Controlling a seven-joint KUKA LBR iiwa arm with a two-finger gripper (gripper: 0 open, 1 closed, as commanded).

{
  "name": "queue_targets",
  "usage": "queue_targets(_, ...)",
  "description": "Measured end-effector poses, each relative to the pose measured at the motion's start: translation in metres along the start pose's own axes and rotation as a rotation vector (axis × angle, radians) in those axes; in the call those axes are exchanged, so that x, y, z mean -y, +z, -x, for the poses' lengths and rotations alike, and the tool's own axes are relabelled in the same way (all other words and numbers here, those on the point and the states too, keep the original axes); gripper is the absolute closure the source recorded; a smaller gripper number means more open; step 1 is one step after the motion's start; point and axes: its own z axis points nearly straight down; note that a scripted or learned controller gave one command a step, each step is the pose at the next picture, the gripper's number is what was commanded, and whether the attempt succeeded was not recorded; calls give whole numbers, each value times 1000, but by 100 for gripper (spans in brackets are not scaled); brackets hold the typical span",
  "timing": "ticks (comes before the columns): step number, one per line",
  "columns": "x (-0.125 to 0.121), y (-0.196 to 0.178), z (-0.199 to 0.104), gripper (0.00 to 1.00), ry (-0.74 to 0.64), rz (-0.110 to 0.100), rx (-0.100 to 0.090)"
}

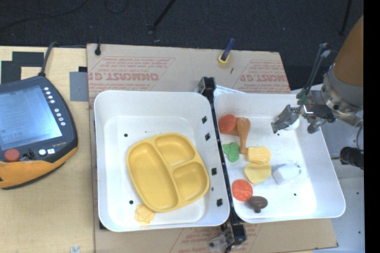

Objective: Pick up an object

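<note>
The objects for picking lay in the right bin [320, 186], all of them to the left of the jaws and lower in the picture. Closest to the jaws were the drumstick-shaped brown piece [243, 132] and the red round piece [227, 123] touching it on the left. Under them were a small green piece [231, 152], two yellow pieces [259, 155] [257, 173], a white block [285, 173], a second red round piece [241, 189] and a dark mushroom-like piece [257, 204]. The gripper [285, 119] hung over the upper right part of this bin, well apart from all these things, with nothing between its fingers. If the jaws were spread or pressed together, I cannot tell, because they looked dark and small. The grey arm with the orange band [354, 53] came from the right behind the jaws. Far to the left of the jaws, the left bin [113, 121] held a yellow divided tray [167, 171] and a small yellow piece [143, 214] at its lower corner. Still farther left lay a control pendant [32, 127] on the bench.
</note>
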Motion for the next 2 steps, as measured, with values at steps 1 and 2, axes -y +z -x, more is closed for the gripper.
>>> queue_targets(1,36,71,-74,0,-4,-9,-4)
queue_targets(2,34,58,-69,100,5,-4,-1)
